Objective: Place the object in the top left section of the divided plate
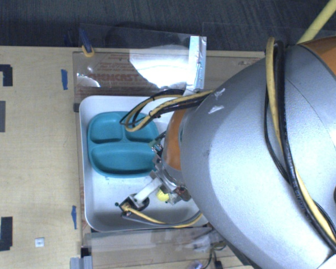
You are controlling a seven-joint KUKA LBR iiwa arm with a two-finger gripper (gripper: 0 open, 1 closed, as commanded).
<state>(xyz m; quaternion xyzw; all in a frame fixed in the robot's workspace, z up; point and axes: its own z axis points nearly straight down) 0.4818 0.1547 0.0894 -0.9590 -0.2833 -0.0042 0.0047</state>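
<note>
One teal divided plate (119, 157) in one white bin (101, 214) — whether the jaws grip, cannot tell.

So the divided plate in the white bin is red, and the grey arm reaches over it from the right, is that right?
Not quite: the divided plate is teal, not red. The camera view shows it in the white bin, with the grey arm reaching over it from the right.

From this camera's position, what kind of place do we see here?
Probably a robotics lab test bench, not a home or kitchen. A large grey robot arm reaches over a white bin holding a teal divided plate, and the pale wooden bench carries black tape marks.
</note>
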